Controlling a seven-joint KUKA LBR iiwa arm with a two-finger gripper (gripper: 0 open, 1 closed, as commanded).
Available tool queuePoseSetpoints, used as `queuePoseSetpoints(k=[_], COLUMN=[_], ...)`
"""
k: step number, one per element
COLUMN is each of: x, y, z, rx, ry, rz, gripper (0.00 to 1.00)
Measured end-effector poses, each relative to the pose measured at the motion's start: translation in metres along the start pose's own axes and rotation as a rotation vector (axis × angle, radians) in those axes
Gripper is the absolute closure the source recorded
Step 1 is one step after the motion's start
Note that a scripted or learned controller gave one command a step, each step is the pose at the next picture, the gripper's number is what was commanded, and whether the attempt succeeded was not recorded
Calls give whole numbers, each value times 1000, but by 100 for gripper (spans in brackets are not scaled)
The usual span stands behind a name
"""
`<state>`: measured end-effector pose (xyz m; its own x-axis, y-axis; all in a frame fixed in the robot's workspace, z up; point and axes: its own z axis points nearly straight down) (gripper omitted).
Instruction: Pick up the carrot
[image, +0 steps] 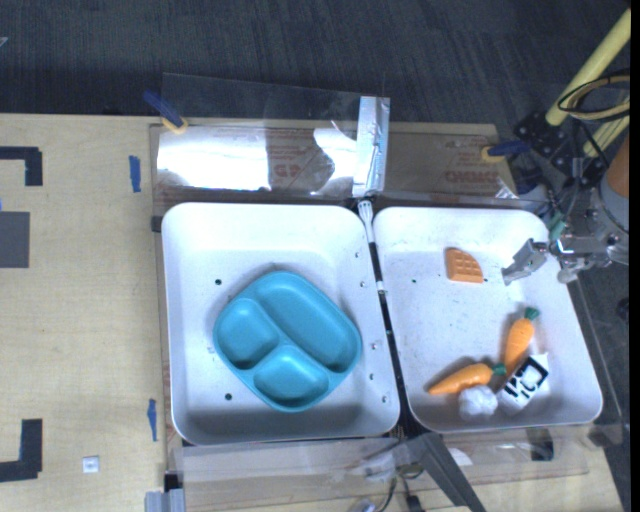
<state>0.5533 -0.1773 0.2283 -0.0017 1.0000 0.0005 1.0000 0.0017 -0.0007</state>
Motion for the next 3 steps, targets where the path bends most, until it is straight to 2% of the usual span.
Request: queuePoseSetpoints(k=[1, 2, 3], x=[-25, -27, 17], y=[-34, -34, 39], z=[132, 123, 49], rx=[-6, -6, -5], ry=[4, 0, -2], rz=[42, 45, -229], gripper=[0, 100, 100])
